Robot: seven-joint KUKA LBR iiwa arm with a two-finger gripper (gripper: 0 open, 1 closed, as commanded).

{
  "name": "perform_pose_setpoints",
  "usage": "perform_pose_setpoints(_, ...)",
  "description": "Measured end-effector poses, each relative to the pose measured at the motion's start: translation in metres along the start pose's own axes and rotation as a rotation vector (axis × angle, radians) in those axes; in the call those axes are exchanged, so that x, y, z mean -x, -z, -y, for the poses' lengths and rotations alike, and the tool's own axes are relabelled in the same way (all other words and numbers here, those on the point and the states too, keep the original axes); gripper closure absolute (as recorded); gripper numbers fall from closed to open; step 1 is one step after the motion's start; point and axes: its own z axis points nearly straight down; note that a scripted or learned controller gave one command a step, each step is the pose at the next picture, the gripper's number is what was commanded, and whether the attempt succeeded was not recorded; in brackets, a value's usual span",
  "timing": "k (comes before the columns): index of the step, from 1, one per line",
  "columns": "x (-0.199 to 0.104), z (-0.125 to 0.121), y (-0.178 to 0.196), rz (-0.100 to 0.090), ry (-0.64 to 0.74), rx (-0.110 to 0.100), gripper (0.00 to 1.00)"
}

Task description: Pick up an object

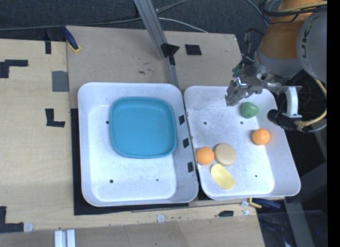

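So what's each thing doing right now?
Gripper: hanging over the right bin's top, next to the green ball.
Green ball: lying loose.
Orange balls: lying apart.
Beige piece: touching the yellow piece.
Blue plate: flat in the left bin.

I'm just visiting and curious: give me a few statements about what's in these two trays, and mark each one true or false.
1. The blue plate lies in the left bin. True.
2. The right bin holds two orange balls. True.
3. The gripper hangs over the blue plate. False: it is over the right bin, beside the green object.
4. The yellow object sits on the plate. False: it lies in the right bin, by the tan object.
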Motion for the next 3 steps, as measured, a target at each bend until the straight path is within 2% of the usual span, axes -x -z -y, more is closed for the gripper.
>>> perform_pose_setpoints(3,-0.150,0.018,-0.026,0.000,0.000,-0.001,1.00)
